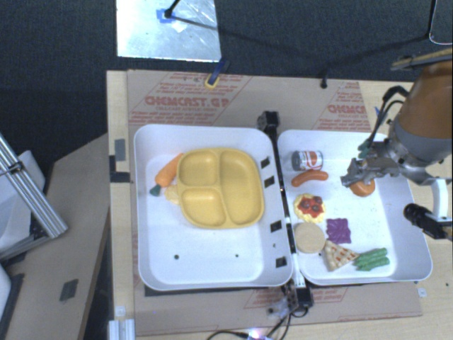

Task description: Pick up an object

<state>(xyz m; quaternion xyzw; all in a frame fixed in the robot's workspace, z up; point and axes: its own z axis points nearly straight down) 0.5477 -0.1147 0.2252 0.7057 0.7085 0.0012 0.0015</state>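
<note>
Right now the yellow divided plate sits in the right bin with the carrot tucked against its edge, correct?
Not quite. The camera view shows the yellow divided plate in the left bin, not the right one. The carrot does lie against its edge.

Red print "CHEMCAST GP" on brown protective sheet (185, 94) under bins, upper left, letters reading upside down from camera. Same red brand print repeats at sheet's upper right (345, 105), partly cut by arm, and faintly along front edge below bins, too small to read. Small can (306, 160) in right bin carries label, illegible.
</note>
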